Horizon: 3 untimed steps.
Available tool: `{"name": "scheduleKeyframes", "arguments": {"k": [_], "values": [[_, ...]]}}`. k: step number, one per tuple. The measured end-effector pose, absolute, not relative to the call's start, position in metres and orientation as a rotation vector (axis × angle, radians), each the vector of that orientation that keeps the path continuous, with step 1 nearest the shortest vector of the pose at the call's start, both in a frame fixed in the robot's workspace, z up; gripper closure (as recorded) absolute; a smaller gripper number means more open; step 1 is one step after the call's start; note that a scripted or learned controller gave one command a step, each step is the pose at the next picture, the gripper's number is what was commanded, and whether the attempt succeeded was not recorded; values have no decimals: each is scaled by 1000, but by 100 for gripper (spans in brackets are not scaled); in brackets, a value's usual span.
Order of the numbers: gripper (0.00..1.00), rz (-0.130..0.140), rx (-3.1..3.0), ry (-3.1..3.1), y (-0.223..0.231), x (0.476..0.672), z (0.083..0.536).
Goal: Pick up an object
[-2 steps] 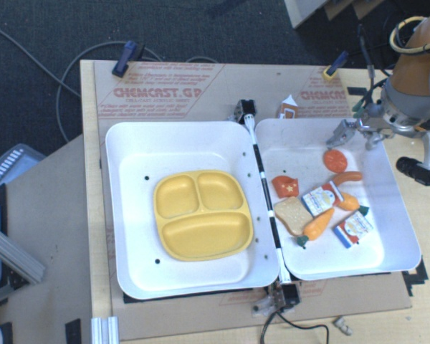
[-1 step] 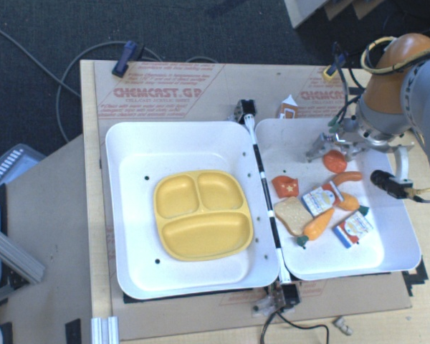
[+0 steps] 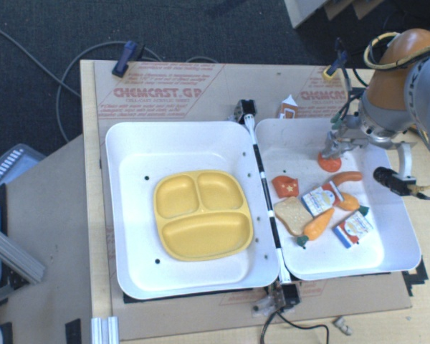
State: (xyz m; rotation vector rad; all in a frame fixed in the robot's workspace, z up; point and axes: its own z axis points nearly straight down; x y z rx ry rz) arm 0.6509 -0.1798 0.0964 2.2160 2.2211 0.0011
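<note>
Arm (image 3: 405,70): reaches in from the right, over the far part of the right bin (image 3: 394,253).
Gripper (image 3: 335,147): low over the far side of the right bin, just above the tomato.
Claw state: cannot tell; the tips blur against the bin floor, and nothing shows between them.
Tomato (image 3: 330,163): small red round piece, just beneath the gripper, apart from the other items; the likely target.
Sausage (image 3: 346,178): just near of the tomato, lying across.
Pile: carrot (image 3: 317,226), bread (image 3: 292,215), two small packets (image 3: 318,201) and a red piece (image 3: 285,187), crowded in the middle of the right bin.
Left bin (image 3: 129,185): holds a yellow tray (image 3: 202,214) with three compartments.
Step in hand: as I judge it, lowering onto the tomato for a grasp.
How to do it well: centre the claw over the tomato and go straight down, so it sits in the gap rather than being pushed aside.
Watch: a round, low piece may roll or slip out; close gently and keep clear of the sausage.
Check: lift a little and see that the tomato rises too.
</note>
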Motion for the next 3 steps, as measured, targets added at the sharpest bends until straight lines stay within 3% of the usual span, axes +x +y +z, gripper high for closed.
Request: {"name": "scheduleKeyframes", "arguments": {"k": [1, 2, 3], "values": [[0, 0, 2217, 2221, -180, 651, 96], [0, 1, 2219, 2223, -148, 660, 85], [100, 3, 2214, 2219, -149, 661, 97]]}}
